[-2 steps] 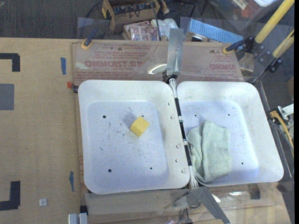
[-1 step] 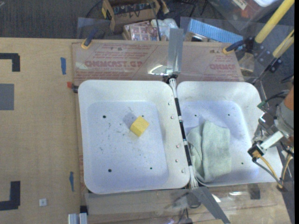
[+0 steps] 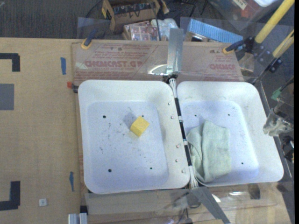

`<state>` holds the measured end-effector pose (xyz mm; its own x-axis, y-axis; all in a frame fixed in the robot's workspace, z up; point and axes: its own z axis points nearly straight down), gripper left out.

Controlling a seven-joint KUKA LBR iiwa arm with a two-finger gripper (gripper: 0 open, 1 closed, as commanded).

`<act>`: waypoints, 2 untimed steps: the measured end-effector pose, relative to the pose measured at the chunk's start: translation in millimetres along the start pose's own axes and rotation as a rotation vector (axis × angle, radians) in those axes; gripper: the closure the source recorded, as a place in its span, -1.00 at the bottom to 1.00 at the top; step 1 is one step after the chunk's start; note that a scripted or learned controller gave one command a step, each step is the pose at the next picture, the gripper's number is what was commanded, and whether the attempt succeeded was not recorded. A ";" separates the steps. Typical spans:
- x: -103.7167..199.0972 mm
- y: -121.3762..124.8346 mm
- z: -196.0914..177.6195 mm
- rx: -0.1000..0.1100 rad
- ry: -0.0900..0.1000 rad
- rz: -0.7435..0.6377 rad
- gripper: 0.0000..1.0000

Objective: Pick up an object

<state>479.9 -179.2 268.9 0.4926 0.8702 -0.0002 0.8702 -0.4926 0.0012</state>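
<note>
A small yellow block [image 3: 139, 126] lies near the middle of the left white bin [image 3: 93, 171]. A crumpled pale green cloth [image 3: 212, 152] rests in the right white bin [image 3: 243, 101], against its left wall and near the front. My gripper [image 3: 276, 124] shows as a blurred grey shape at the far right, over the right bin's outer rim. It is well away from the cloth and the block, and nothing is visibly held in it.
A clear plastic panel and cardboard sheet [image 3: 121, 62] stand behind the bins, held by a metal bracket [image 3: 174, 50]. Clutter and yellow poles [image 3: 275, 13] sit beyond. The wooden bench [image 3: 37, 125] extends to the left.
</note>
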 end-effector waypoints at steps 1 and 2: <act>13.4 -7.0 -120.0 -0.001 0.000 -0.349 1.00; -34.0 19.6 -167.4 -0.007 -0.003 -0.768 1.00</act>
